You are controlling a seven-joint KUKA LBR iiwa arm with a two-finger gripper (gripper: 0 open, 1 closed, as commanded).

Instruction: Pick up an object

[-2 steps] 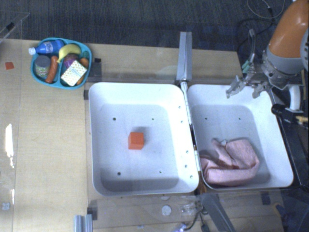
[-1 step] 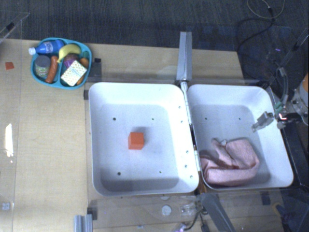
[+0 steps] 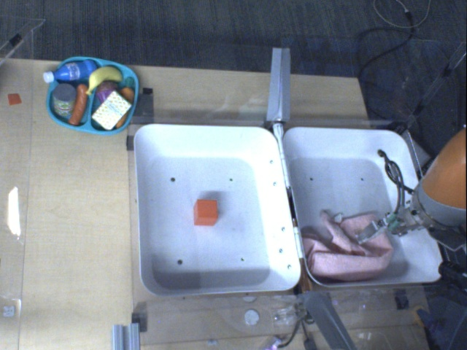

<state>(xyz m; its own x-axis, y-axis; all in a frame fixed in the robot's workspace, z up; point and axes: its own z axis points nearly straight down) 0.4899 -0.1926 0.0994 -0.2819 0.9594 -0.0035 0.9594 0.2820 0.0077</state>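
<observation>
A small orange cube (image 3: pixel 206 212) lies near the middle of the left bin (image 3: pixel 157 195). A crumpled pink cloth (image 3: pixel 343 254) lies along the front of the right bin (image 3: pixel 328 159). My gripper (image 3: pixel 377 227) reaches in from the right and sits low over the cloth's right end, touching or just above it. The arm's orange band (image 3: pixel 446 181) shows at the right edge, and a dark cable (image 3: pixel 392 170) runs along the wrist.
A blue tray (image 3: pixel 52 108) of toy food stands on the bench at the back left. A metal post (image 3: pixel 278 86) rises behind the seam between the two bins. A small red square (image 3: pixel 14 99) lies at the far left.
</observation>
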